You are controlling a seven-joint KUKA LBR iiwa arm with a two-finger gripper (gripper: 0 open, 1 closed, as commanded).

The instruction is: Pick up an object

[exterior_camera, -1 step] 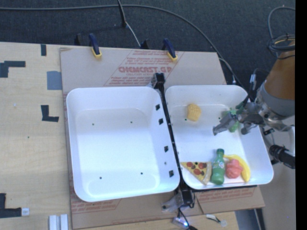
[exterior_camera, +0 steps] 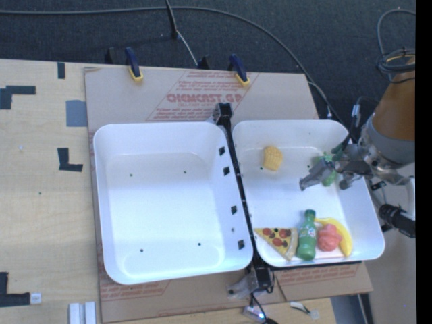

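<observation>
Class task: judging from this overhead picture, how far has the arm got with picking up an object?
Done: the claw has reached the right bin. In hand: something small and green sits at its tip, though a grip is unclear. Left: lifting. The corn piece, pizza slice, green bottle and banana lie untouched.

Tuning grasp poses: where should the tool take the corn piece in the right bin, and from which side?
Probably straight down from above, closing across the short width of the corn piece. It lies alone on the floor of the right bin, apart from the toys clustered at the near edge, so there looks to be room around it. The tool sits to its right.
</observation>
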